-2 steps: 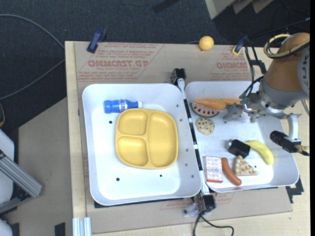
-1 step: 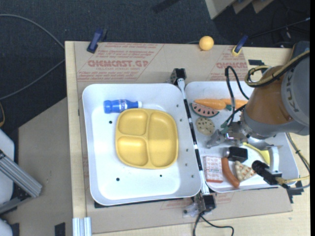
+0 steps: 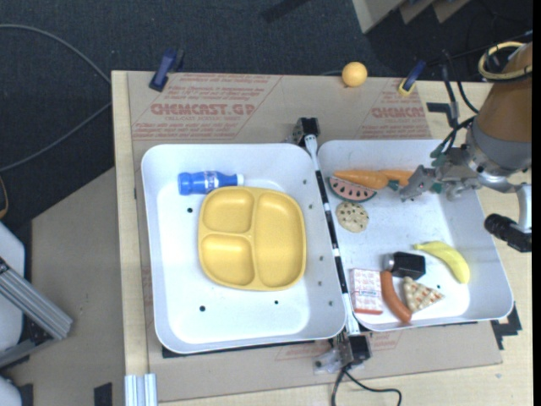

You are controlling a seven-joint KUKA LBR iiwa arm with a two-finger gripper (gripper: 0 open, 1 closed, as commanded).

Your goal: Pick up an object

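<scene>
My gripper (image 3: 420, 184) hangs over the upper part of the right bin (image 3: 482, 252), just right of the orange carrot (image 3: 372, 178) and close to its tip. Nothing shows in its grasp. Below the carrot lies a watermelon slice (image 3: 353, 190), and under that a round cookie (image 3: 352, 217). Toward the front of the bin are a banana (image 3: 450, 259), a small black block (image 3: 408, 265), a sausage (image 3: 394, 297), a pizza slice (image 3: 422, 295) and a red-and-white packet (image 3: 365, 290).
The left bin (image 3: 169, 294) holds a yellow divided plate (image 3: 252, 237) and a blue bottle (image 3: 205, 182) lying on its side. An orange ball (image 3: 354, 74) rests on the bench behind the bins. Clamps (image 3: 163, 69) grip the board's far edge.
</scene>
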